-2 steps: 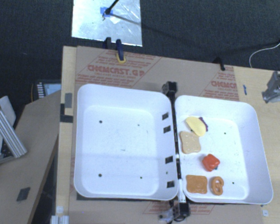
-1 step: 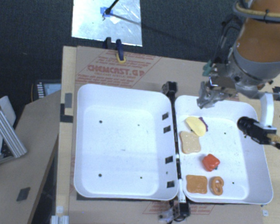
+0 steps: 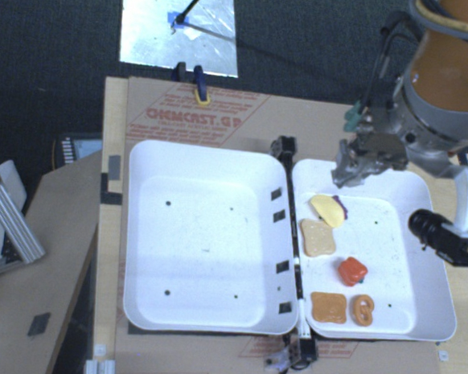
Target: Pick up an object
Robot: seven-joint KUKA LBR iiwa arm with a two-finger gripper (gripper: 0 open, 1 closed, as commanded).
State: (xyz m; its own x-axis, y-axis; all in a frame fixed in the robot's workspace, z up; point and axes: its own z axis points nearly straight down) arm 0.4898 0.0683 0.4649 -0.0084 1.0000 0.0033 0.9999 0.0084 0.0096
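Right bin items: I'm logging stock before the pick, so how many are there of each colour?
Yellow: 1, the yellow piece
Purple: 1, a purple bit peeking from behind it
Tan: 1, the bread slice
Red: 1, the red piece
Orange-brown: 2, the square cracker and the pretzel
Total: 6

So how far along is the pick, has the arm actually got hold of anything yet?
Nothing looks picked yet. All the items lie on the floor of the right bin: the yellow piece, the bread slice, the red piece, the toast square and the pretzel. In hand: the tool hangs above the bin's back edge, near the yellow piece. Left: descend, grasp and lift.
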